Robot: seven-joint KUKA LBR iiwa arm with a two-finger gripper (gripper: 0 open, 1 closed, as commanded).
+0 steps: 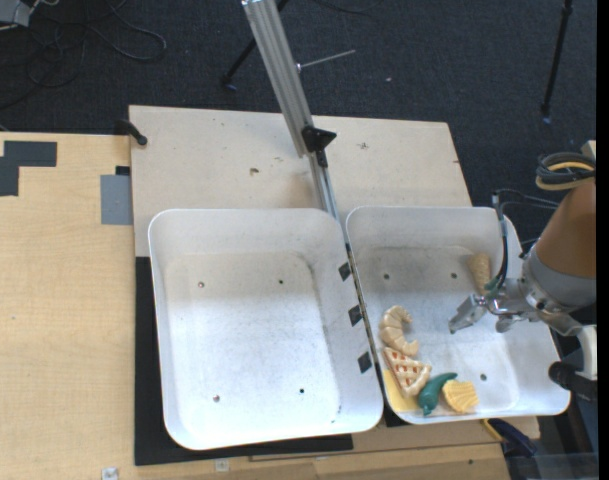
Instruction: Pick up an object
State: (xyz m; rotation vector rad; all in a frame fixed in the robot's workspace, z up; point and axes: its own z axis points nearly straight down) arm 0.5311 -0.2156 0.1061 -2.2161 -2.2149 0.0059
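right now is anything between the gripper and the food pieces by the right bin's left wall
Nothing visible. The gripper sits over bare floor of the right bin, and open floor runs from it to the croissant-like piece and waffle wedge.

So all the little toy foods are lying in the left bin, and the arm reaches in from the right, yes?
Not quite. The camera view shows the toy foods lying in the right bin, not the left bin. The arm does reach in from the right.
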